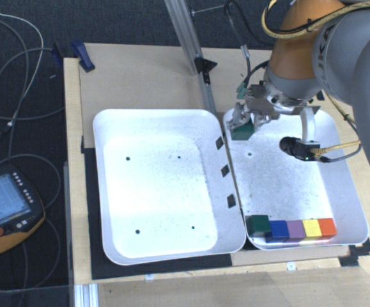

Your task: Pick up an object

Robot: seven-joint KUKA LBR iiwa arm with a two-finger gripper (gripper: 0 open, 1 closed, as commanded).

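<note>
A row of blocks [291, 228] is being left at the right bin's [338, 190] near edge, well apart from the fingers, while a green block [241, 132] is being pinched at the gripper [243, 121], a shallow-looking grip from which it could be shaken loose in lifting.

Bright, even light; white bins [153, 117] glare slightly.

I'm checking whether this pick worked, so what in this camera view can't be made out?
- Gripper fingers: hidden by the wrist hardware above them.
- Green block under the gripper: partly covered, so whether it is gripped is unclear.
- Blue block in the right bin: its near side is cut by the bin's rim.
</note>
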